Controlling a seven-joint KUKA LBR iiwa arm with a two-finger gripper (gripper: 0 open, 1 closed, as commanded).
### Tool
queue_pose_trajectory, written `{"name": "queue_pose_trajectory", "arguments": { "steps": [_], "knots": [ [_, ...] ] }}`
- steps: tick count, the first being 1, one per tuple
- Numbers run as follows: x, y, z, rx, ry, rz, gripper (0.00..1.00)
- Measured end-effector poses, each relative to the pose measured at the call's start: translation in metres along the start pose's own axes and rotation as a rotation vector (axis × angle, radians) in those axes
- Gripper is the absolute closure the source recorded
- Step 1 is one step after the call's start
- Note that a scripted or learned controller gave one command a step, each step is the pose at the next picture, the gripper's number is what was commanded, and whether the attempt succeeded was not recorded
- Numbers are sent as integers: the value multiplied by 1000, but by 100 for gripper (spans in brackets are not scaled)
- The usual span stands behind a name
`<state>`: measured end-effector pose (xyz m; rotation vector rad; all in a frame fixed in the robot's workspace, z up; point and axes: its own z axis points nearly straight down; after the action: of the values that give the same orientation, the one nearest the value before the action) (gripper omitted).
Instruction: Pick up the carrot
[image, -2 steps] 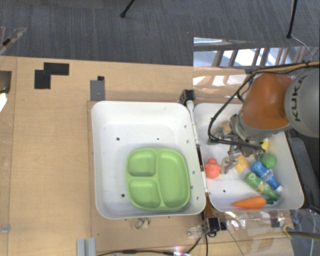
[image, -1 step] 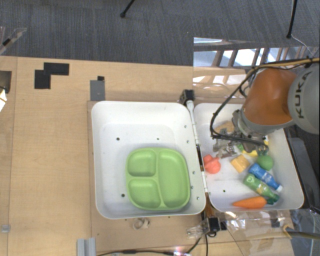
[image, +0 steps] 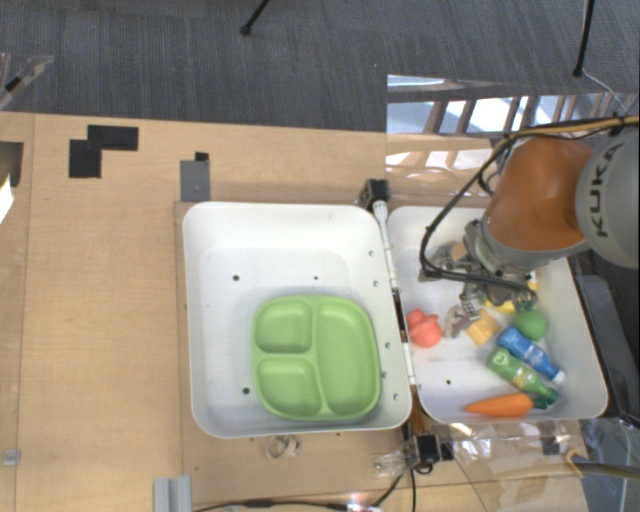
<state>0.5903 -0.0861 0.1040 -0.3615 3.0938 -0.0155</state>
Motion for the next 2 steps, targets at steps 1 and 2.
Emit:
{"name": "queue_pose_trajectory", "arguments": {
  "steps": [1, 2],
  "knots": [
    [44, 9, 10, -14, 15, -289, 0],
    [61, 25, -86, -10, 10, -65, 0]
  ]
}}
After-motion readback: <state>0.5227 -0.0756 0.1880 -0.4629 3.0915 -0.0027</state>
